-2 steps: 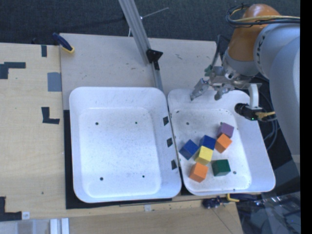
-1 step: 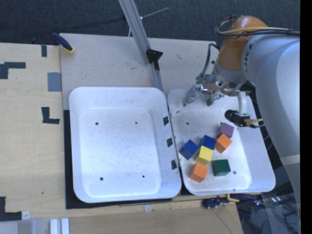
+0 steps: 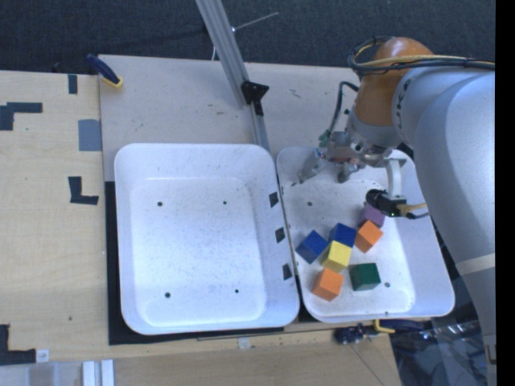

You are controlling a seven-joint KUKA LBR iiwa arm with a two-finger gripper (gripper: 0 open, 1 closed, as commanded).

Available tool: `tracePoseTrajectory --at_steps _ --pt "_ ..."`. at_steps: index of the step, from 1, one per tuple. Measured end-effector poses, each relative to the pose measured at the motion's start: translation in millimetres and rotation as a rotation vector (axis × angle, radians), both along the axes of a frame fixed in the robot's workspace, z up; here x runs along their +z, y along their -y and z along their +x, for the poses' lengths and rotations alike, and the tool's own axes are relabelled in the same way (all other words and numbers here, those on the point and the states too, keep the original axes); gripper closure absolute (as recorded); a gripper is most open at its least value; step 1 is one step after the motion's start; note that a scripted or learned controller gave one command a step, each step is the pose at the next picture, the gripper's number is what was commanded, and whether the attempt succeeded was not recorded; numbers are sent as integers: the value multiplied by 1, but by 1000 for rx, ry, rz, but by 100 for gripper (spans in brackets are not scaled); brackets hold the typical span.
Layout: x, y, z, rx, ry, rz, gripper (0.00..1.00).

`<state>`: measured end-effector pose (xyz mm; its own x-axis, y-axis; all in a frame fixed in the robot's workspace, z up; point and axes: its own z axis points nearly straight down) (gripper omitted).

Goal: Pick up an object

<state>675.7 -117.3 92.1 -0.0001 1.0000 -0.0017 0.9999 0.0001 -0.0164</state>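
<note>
Bench, two white bins; cubes cluster in right bin [image 3: 402, 292]. Gripper [image 3: 326, 170] spread open, holding nothing, near bin's far edge. Orange cube [image 3: 327, 283] probably light, rigid: pinch flat opposite faces.

1. Arm [image 3: 451, 135]: a grey body entering from the right, its bulk filling the right side.
2. Orange band [image 3: 386, 79]: sits above the wrist, toward the far right.
3. Gripper [image 3: 326, 170]: points left and down, its two fingers spread apart with nothing between them.
</note>
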Motion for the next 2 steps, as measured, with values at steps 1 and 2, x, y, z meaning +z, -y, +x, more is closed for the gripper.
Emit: tracePoseTrajectory --at_steps 1,2 --pt "10 -1 0 2 0 0 100" --pt "55 -8 3 2 20 2 100"
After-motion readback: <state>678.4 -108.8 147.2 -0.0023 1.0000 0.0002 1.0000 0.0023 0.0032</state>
